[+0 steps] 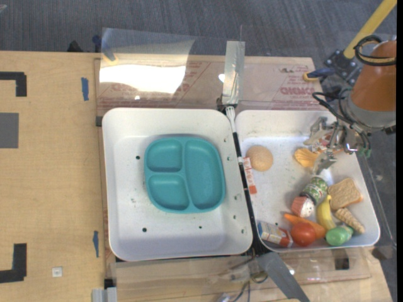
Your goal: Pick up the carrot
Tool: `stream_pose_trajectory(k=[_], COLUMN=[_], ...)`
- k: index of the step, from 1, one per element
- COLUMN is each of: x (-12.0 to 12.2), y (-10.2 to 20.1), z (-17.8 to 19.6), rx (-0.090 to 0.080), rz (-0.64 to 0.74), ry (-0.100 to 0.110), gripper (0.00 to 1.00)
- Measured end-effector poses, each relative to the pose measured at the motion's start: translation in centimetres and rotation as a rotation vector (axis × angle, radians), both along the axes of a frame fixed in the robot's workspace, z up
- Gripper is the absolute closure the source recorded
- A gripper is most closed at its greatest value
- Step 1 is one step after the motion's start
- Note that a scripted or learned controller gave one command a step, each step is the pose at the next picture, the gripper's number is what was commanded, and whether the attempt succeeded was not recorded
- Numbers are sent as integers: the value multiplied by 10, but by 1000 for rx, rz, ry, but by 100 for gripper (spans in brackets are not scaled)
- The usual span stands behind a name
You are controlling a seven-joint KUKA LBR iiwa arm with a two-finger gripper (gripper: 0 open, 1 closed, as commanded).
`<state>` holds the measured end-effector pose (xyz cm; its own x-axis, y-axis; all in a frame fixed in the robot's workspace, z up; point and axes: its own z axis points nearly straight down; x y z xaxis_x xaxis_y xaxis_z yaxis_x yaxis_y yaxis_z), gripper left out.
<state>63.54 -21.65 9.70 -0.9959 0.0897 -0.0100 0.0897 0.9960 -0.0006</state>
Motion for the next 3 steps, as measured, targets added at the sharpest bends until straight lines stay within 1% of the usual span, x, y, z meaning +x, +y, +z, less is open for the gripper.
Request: stream_pose_trajectory(k=[1,2,3], x=[-7,-53,-113], y=[55,111,137], z=[-9,25,89], rx=[6,8,8], rz=[-485,-714,-951], ry=[3,6,7], gripper=[0,0,0])
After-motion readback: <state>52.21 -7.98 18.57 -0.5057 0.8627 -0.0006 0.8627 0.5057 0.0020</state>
